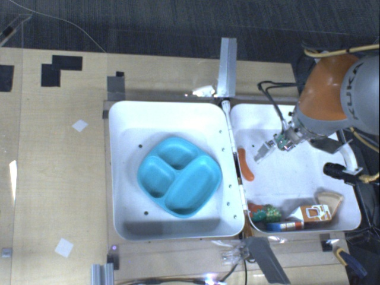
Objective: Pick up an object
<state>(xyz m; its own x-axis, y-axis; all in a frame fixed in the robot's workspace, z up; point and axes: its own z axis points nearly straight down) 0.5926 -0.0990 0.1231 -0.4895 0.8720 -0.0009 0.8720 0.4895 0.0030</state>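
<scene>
Camera view, from above the desk (53, 159): the arm's tool (268, 147) hangs over the right bin (297, 177), its fingers apart and gripping nothing. An orange carrot (244, 165) lies by that bin's left wall; small packages (297, 215) crowd its near edge. A blue divided tray (179, 176) fills the left bin (124, 159).

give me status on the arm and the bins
Gripper above right bin, nothing visibly held. Orange piece by divider. Blue tray in left bin.
</scene>
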